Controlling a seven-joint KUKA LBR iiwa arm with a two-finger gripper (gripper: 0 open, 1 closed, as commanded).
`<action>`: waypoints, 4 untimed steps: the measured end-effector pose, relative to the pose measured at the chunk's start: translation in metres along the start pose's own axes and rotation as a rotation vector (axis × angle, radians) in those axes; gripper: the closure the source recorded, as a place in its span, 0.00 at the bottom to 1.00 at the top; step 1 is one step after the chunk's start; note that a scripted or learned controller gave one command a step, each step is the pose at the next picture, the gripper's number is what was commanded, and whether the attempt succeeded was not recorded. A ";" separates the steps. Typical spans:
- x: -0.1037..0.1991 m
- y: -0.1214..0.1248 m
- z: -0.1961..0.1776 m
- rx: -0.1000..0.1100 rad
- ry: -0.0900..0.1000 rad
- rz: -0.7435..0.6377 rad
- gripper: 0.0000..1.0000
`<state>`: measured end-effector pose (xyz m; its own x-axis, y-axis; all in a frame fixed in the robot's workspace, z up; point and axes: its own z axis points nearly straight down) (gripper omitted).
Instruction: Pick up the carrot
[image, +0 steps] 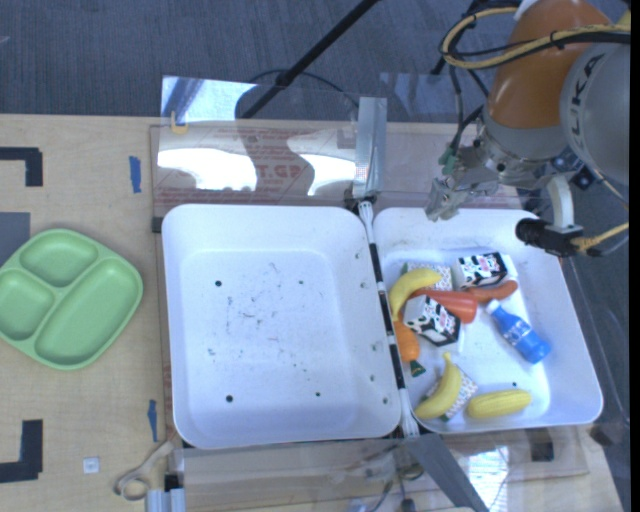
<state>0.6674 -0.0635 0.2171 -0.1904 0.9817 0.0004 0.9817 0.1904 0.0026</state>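
Note:
The carrot (408, 342) is a short orange piece lying against the left wall of the right bin (575, 340). Its upper end is tucked under a cow-patterned carton (436, 322). My gripper (444, 203) hangs over the far left corner of the right bin, well behind the carrot and apart from every object. I see nothing held under it.
Around the carrot lie a banana (412, 284), a long red-orange vegetable (474, 298), a second cow-patterned carton (482, 268), a blue bottle (520, 334) and two more bananas (442, 392) (498, 403). The left bin (190, 240) adjoins. A green divided plate (66, 297) rests far left.

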 end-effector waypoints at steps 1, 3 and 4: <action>0.019 0.003 0.031 0.002 0.001 -0.234 1.00; 0.056 -0.018 0.031 0.001 0.001 -0.359 1.00; -0.015 -0.003 0.025 -0.003 -0.003 -0.259 1.00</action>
<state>0.6676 -0.0786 0.1922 -0.4352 0.9003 -0.0033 0.9003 0.4352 0.0048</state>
